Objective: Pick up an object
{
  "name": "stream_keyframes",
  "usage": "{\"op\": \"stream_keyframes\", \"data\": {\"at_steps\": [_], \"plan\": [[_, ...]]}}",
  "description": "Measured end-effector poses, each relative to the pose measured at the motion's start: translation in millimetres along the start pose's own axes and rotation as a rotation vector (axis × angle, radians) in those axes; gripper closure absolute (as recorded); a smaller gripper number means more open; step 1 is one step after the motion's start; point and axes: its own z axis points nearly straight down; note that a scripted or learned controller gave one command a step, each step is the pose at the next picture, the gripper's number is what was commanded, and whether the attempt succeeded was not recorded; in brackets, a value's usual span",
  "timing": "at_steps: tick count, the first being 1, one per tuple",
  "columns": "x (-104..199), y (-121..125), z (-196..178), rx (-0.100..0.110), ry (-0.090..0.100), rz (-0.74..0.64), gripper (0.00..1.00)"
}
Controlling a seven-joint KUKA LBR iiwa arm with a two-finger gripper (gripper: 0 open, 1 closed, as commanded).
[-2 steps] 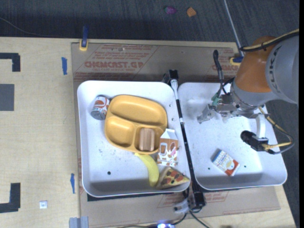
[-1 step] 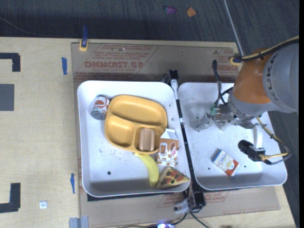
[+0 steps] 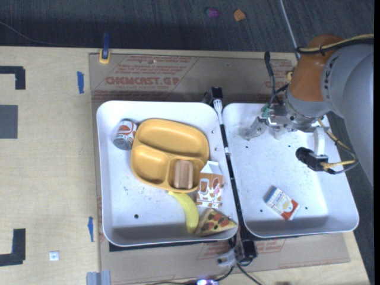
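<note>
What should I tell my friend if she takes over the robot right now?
Gripper: low over the back of the right bin; nothing shows between its fingers, and I can't tell if they are open or shut.
Right bin: a small box near the front.
Left bin: yellow divided tray, soda can at its back left, banana, small carton and pizza slice at the front right.
Done: nothing picked up yet.
Left: grab one object and lift it.

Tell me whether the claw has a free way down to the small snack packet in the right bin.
Probably yes. The snack packet lies flat and alone on the right bin floor, with bare white around it. The claw is over the same bin's far end, nothing between them.
</note>
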Motion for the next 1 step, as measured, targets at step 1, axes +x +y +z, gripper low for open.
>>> {"op": "stream_keyframes", "data": {"at_steps": [1], "plan": [[13.0,-89.3,-2.8,0.002,0.002,0.004,0.00]]}}
